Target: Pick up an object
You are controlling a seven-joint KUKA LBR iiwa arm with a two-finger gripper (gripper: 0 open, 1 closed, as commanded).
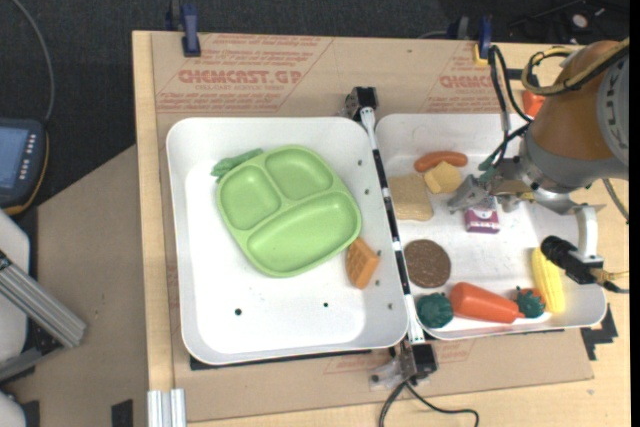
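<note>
You have 2 bins: the left bin [200, 315] holds a green tray [288, 208] and an orange wedge [362, 264] just beside it; the right bin [590, 315] holds the small toy food.

The arm [580, 125] reaches over the right bin, and its gripper [478, 195] sits just above a small purple-and-white block [482, 221], near a tan slice [411, 198], a yellow chunk [442, 178] and a sausage [441, 160]. I cannot tell how the gripper is set, and nothing shows as held.

The carrot [485, 304], lying near the bin's front wall between broccoli [435, 310] and corn [547, 280], looks like light, stiff, smooth plastic, likely slippery; take it across its thick middle. The brown disc [427, 263] lies flat and offers little edge. The block looks light and rigid; grip its 2 flat sides.
</note>
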